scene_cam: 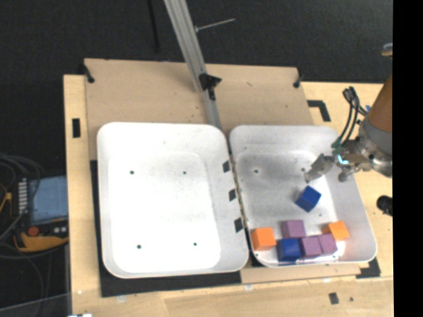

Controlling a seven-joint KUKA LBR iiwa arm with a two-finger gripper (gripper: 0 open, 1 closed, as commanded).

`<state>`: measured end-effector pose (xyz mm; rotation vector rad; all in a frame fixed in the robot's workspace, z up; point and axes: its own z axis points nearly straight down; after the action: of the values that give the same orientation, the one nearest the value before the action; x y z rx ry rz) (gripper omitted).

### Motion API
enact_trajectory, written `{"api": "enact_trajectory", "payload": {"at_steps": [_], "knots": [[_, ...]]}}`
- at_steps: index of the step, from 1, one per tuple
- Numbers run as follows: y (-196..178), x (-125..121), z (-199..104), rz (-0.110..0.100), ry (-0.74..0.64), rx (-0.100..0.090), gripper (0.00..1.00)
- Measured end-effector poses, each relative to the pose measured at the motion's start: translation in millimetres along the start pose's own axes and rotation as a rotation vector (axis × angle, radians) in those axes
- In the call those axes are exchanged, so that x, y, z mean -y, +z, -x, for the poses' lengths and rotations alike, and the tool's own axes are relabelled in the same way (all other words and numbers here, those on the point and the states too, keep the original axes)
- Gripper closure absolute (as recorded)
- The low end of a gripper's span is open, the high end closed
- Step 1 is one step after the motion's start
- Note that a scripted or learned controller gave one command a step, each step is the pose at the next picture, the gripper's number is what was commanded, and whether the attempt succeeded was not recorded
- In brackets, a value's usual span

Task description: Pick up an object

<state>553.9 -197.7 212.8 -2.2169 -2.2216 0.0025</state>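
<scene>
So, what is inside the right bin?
The right bin holds a blue cube alone in the middle and, along the near wall, two orange, three purple and one blue block. The gripper covers a small patch of floor.

Floor: dark, near-black surface (79, 18) filling the upper and left parts of the frame.
Bench: pale wooden top (192, 78) at centre, with black corner marks.
Pole: grey metal strut (188, 41) slanting from the top edge to the bench centre.
Left edge: blue-screened device (49, 200) with cables (10, 170).
Light: even, soft shadows.
</scene>
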Motion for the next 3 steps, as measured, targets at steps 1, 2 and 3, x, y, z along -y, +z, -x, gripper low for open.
{"api": "enact_trajectory", "payload": {"at_steps": [1, 2, 3], "knots": [[-2.3, -1.0, -0.2, 0.005, 0.0, 0.001, 0.0], [60.8, -1.9, 0.2, -0.001, 0.003, 0.002, 0.0], [113.1, -1.2, 1.1, 0.0, 0.004, 0.002, 0.0]]}}
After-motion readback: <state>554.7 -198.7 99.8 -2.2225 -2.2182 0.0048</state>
